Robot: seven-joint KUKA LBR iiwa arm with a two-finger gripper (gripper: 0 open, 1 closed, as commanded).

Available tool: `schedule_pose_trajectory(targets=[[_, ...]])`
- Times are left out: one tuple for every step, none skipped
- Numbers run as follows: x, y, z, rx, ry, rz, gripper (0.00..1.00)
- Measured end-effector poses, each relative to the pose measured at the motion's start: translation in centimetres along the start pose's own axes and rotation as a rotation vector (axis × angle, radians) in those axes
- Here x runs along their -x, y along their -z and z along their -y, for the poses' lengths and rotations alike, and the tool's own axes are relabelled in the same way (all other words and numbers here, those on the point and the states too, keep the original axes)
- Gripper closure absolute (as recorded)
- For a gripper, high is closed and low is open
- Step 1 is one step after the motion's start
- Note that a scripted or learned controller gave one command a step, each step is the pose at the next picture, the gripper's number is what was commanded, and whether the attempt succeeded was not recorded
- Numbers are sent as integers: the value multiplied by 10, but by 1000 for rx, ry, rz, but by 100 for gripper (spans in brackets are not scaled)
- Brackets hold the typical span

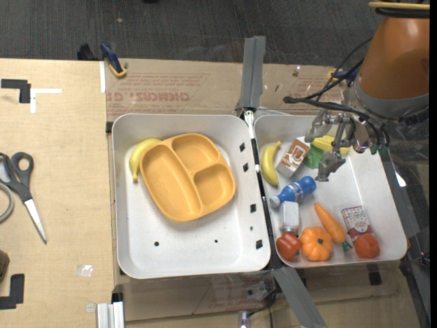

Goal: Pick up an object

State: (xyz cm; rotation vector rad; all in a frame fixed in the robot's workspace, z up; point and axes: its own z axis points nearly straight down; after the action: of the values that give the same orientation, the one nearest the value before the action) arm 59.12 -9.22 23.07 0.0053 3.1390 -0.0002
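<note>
The plate (186, 176) covers most of a banana (141, 154) in the left bin (136, 248). The pincer (332, 157) hides part of a green object (316, 154). The arm (396, 53) is cut off at the right edge.

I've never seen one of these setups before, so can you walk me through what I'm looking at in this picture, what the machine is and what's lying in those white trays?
One camera looks down at a slant on a bench. The grey and orange shape at the right is a robot arm. Its pincer hangs over the right bin, with nothing visibly between its fingers.

That bin holds toy food: a banana, a small carton, a blue and white bottle, a carrot, a pumpkin and two tomatoes.

The left bin holds a yellow divided plate with another banana tucked against its edge. Scissors lie on the bench at the left.
</note>
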Motion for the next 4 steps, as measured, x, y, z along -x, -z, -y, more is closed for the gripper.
schedule_pose_trajectory(targets=[[-35,-138,12,-1,40,1,0],[58,-140,45,8,33,-46,0],[41,-140,47,3,-45,-11,0],[15,-138,42,0,-167,-2,0]])
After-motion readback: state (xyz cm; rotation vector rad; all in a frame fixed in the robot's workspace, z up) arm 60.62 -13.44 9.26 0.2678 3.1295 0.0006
